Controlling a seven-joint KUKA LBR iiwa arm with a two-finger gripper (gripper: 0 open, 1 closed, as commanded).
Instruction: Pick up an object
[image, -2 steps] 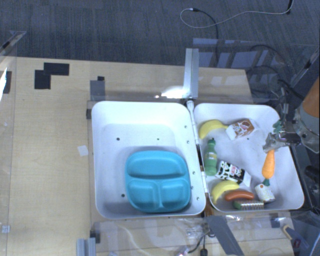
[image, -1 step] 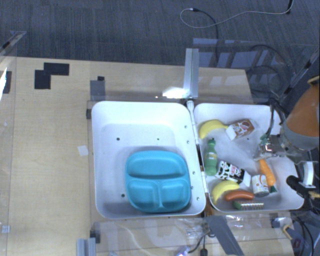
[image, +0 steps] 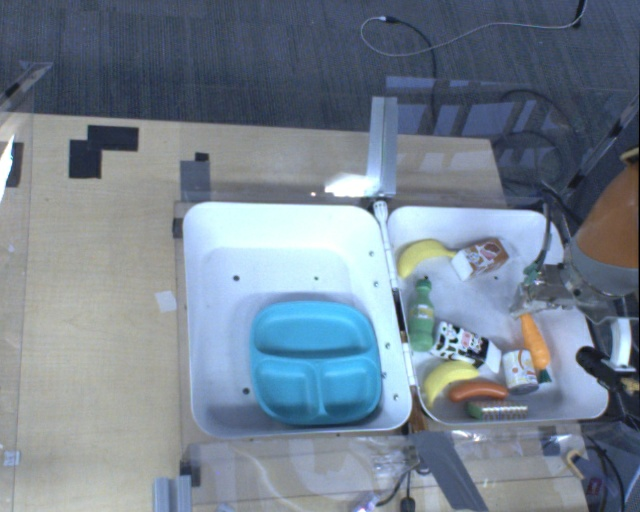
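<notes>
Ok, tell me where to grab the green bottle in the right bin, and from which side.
Grip the green bottle across its wider lower body, coming straight down from above. It lies flat, cap toward the far side, close beside the bin's left wall, so a sideways approach looks blocked. The black-and-white carton sits near its base; close the fingers across its width, higher up.

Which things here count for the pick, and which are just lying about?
For the pick: tool, carrot, green bottle, banana, can, right bin.
Lying about: blue tray, left bin, cable.
</notes>
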